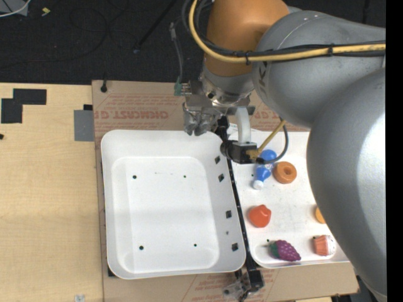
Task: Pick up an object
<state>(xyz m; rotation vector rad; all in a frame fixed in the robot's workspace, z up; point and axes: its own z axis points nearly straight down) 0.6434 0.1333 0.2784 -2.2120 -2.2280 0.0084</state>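
While poised over the far rim of the left bin point(113, 168), pincer point(200, 126) state undetermined — cannot tell. Located to its right, in the right bin point(302, 197): blue bottle point(264, 168), orange ring point(286, 172), red pepper point(259, 216) — purple grapes point(285, 251) farthest.

- A small blue-and-white plastic bottle-like toy point(264, 167) lies tilted in the right white bin point(296, 197), near its left wall.
- An orange ring-shaped doughnut toy point(286, 172) lies flat just beside it, to the right.
- A red-orange rounded pepper-like toy point(259, 216) sits lower in the bin.
- A purple bunch of toy grapes with a green stem point(284, 250) lies near the front rim.
- A red-and-white block-shaped toy point(323, 245) lies right of the grapes.
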